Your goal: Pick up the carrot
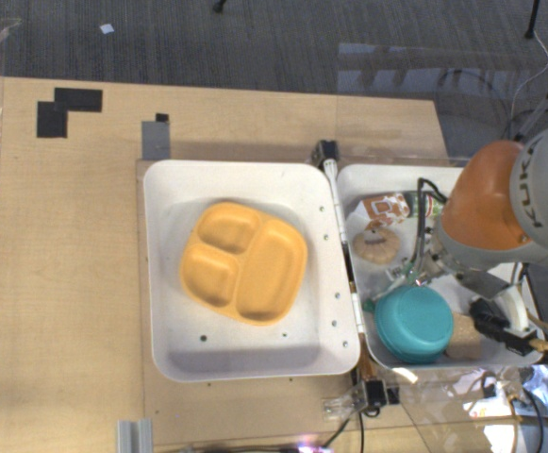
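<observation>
1. While the carrot cannot be picked out for certain, the orange-streaked piece [385,206] at the far end of the right bin [448,171] looks likeliest.
2. The gripper [415,270], whether wide or narrow impossible to tell, hangs between a round tan disc [377,246] and a teal bowl [413,324], and risks closing on either instead.
3. Such crowding could see the arm shove the bowl aside.

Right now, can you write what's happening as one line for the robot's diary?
arm: over right bin | gripper: low beside teal bowl | carrot: cannot tell | left bin: yellow divided plate
</observation>
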You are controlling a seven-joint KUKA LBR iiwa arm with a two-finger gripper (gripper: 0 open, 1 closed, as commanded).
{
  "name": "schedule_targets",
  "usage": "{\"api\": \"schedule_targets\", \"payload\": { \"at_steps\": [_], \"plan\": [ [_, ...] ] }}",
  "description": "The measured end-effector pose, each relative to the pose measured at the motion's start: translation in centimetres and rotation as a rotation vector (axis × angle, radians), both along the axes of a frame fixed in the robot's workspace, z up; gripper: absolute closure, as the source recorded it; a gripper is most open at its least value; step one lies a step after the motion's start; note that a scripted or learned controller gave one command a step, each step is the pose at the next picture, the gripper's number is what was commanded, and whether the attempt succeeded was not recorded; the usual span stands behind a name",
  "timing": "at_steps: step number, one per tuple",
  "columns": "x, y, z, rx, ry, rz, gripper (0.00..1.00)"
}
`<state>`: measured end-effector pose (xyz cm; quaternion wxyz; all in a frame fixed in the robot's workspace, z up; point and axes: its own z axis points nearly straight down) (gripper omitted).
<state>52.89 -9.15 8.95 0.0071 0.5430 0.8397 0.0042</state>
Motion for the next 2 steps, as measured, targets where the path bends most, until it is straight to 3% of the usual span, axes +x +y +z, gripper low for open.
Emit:
{"api": "schedule_targets", "payload": {
  "at_steps": [1,2],
  "plan": [
    [0.2,-7.8,6.5,-0.007,0.002,-0.045,0.0],
    [-2.2,0.1,0.0,0.001,-0.004,-0.221,0.0]
  ]
}}
